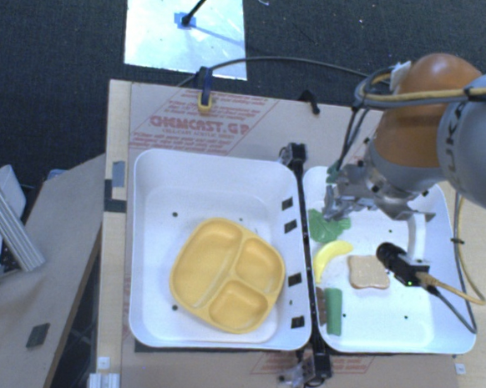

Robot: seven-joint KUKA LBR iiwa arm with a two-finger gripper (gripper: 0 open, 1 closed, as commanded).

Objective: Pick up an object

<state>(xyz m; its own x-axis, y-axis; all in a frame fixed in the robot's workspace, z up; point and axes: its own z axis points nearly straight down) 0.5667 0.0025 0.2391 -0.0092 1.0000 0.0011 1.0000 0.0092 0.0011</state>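
Observation:
My gripper point(335, 208) hangs over the far left part of the right bin point(438, 326), just above a green leafy piece point(328, 229). Nothing shows in its grasp. A yellow banana point(331, 256) lies just in front of the green piece. To the banana's right lies a slice of toast point(367, 272). A green and brown stick point(332, 310) rests by the bin's near left wall.
A yellow divided plate point(227, 274) lies in the left bin point(168, 191). The divider with black clips point(299, 244) separates the two bins. The grey and orange arm point(434, 104) reaches over the right bin's far side.

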